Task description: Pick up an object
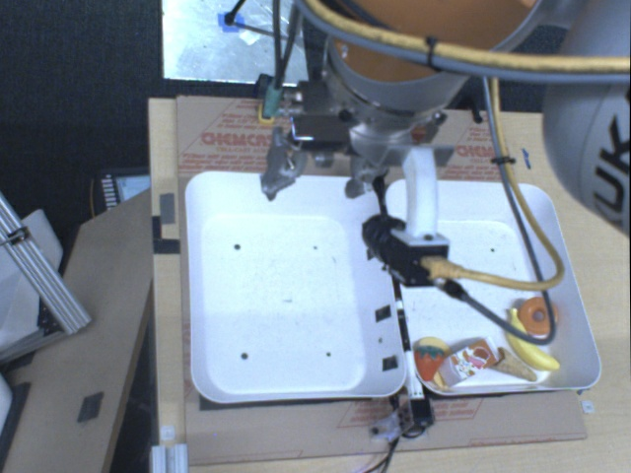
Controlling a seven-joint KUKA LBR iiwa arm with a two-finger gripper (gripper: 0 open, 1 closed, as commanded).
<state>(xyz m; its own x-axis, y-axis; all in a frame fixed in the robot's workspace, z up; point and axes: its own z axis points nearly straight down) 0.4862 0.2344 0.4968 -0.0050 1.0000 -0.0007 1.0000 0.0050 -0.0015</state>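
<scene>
So the arm (434, 28) comes in from the upper right, its big grey-and-orange body hanging over the far edge of the bench, wrist pointing down toward the back of the bins. The claw (314, 183) sits just above the back rim of the left bin (276, 294), close to the divide between the two bins. Its two fingers are spread wide apart, one finger (274, 177) off to the left and the other nearer the middle, and nothing is between them.

A yellow cable (493, 279) loops down from the arm to a black fitting (399, 249) below and right of the claw, by a white post (422, 200).

Count of stuff: two white bins. All the objects sit well away from the claw, down in the near right corner of the right bin (493, 235). I make out four: a banana (532, 353), an orange round thing (535, 315) just beside it, a red-orange piece (431, 360), and a small printed packet (471, 363). It's blurry, so that pile could be hiding something more.
</scene>
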